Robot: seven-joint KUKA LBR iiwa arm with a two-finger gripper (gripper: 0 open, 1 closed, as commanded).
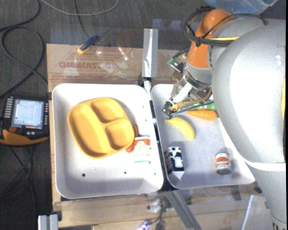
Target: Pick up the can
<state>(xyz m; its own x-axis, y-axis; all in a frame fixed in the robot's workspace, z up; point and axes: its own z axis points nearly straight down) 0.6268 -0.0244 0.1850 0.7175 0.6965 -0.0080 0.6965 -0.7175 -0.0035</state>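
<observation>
Surface: dark carpet-like floor around it, loose cables (19, 13) at top left, cardboard sheet (86, 63) under the bins, handheld control pendant (23, 120) off to the left.
Left bin (62, 176): I see a yellow divided tray (102, 126) lying at a slant, taking up most of the upper middle. Small white carton with orange print (142, 147) sits just beside the tray's lower right corner, near the wall shared with the other bin.
Right bin (240, 178): can (223, 163) stands upright near the lower right corner, white body with a red label, well apart from everything else in there. Yellow banana-like piece (183, 127) in the upper middle. Orange carrot-like piece (201, 114) just above it, partly under the arm. Small black and white object (175, 159) against the lower left wall; too small for me to identify.
Arm: grey body covers the right side, orange band (206, 37) at the top.
Hand (175, 107): low over the upper part of the right bin, next to the banana piece and the orange piece. I can't tell how far the fingers are spread. Nothing visibly between them.
Can vs hand: well apart, can untouched.
</observation>
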